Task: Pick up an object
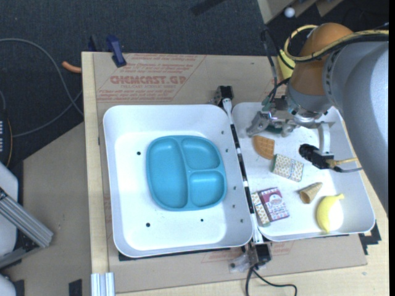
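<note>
Claw [270,123] hovers just above the waffle piece [265,145].

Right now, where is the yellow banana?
The yellow banana lies in the right bin, near its front right corner, just right of the small cone.
</note>
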{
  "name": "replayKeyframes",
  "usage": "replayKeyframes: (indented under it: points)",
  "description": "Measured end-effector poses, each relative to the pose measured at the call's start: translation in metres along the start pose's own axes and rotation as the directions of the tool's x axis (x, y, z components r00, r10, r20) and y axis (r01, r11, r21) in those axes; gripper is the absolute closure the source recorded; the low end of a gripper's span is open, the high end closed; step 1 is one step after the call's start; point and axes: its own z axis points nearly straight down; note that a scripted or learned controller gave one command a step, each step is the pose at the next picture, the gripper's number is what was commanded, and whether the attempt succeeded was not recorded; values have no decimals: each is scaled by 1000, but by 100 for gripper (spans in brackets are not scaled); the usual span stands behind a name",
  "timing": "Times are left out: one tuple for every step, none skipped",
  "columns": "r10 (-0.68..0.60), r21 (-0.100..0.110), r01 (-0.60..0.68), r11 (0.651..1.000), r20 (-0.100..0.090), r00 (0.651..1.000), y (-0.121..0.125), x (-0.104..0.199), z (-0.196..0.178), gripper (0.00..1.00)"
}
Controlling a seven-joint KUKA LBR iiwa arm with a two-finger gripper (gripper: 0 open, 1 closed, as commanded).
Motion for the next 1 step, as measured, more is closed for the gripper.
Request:
replayKeyframes:
  points:
    - [1, 2, -1, 1000, -1, 1000, -22, -3, 9, 0]
